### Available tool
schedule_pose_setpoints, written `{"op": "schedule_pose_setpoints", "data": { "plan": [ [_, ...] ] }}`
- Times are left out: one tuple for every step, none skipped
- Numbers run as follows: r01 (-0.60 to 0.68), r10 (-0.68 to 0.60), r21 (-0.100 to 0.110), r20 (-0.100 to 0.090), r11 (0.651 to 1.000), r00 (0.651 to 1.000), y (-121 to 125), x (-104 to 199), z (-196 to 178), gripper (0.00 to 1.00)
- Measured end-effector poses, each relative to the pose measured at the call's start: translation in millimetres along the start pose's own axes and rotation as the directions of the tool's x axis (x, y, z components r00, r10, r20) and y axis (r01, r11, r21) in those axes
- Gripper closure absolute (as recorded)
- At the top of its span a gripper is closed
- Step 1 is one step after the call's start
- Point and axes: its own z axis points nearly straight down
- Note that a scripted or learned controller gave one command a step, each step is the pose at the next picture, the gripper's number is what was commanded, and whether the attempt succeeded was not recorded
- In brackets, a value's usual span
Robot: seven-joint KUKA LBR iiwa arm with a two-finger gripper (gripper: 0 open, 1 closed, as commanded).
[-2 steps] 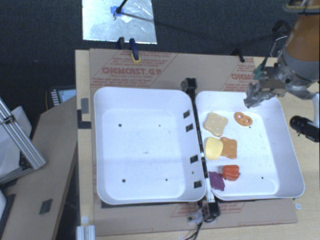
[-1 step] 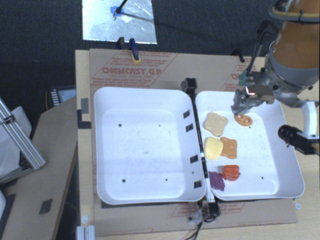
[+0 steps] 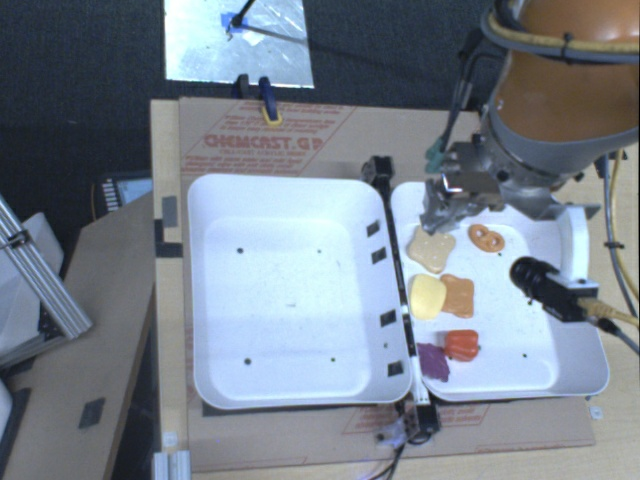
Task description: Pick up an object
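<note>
So the grab hasn't really happened yet, as far as one can judge. The pincer point(image 3: 437, 218) sits low at about 11 o'clock in the right-hand shallow white bin point(image 3: 575, 368), right above the pale cream bread-shaped toy piece point(image 3: 430, 251), maybe touching its top edge. Whether it's wide or pinched is impossible to tell from this angle. Nothing looks lifted: the orange pretzel-shaped toy point(image 3: 486, 237) at 1 o'clock, the yellow cheese-like block point(image 3: 426, 296) and the red pepper toy point(image 3: 461, 344) all lie flat. Closing and lifting are left.
</note>
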Motion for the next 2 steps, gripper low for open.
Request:
{"op": "schedule_pose_setpoints", "data": {
  "plan": [
    [-0.001, 0.001, 0.003, 0.001, 1.0, 1.0, -5.8, 66.8, 0.3, 1.0],
    [-0.007, 0.007, -0.005, 0.0, 1.0, 1.0, -4.3, 62.6, -83.6, 1.0]
  ]
}}
